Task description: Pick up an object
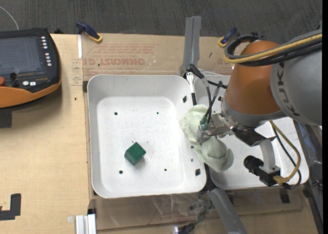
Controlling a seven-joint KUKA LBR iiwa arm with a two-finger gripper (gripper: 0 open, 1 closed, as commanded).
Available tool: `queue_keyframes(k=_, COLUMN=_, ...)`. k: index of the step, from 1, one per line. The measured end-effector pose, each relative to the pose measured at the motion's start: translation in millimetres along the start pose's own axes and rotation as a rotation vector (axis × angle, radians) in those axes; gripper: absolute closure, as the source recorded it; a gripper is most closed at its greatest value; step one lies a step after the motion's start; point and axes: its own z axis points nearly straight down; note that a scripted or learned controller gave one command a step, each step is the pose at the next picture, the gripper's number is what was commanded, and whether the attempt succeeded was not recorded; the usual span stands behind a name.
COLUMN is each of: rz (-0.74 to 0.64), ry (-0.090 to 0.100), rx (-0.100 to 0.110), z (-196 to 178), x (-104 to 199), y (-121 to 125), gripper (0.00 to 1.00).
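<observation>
The pale green cloth [207, 138] — soft, light and prone to slump — is draped over the divide between the left bin [102, 125] and right bin [292, 171], bunched against the gripper [205, 131], whose state cannot be told — pinch a raised fold.

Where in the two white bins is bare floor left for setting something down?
Left bin: wide bare floor all around the green block. It is crowded at the shared wall, where the pale green cloth drapes across and the pincer sits on it.
</observation>
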Motion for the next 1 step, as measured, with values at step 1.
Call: queue_keyframes(k=1, rz=0.049, ry=0.000, rx=-0.001, z=-4.5, x=5.4, y=-4.1, gripper=1.00)
